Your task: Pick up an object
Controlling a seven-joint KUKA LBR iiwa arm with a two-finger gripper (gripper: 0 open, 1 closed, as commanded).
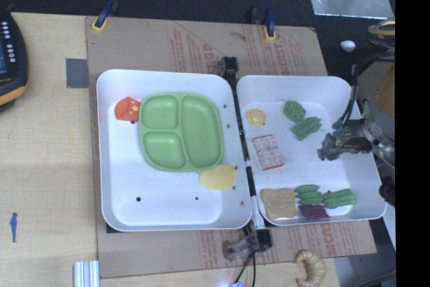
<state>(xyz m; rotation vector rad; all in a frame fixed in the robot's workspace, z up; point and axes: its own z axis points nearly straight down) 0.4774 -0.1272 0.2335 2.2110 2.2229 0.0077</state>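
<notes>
your gripper (328,150) hangs over the right bin (336,85); i cannot tell its state. the green pod (306,127) nearby looks light, stiff plastic; pinch its narrow middle.

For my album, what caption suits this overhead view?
Gripper hovers over right bin of toy food; green plate sits left.

In the right white bin (336,87) lie the loose objects. A small pale yellow round piece (255,118) sits near its far left corner, and just nearer than it a flat pink-and-white rectangular packet (267,151) lies slightly tilted. Two green knobbly toy vegetables (299,119) lie side by side toward the far middle. Along the near wall, a tan bread-like square slice (278,203) lies flat at the left, with a dark purple piece (313,212) beside it and green bean-like pods (326,196) stretching right.
</notes>
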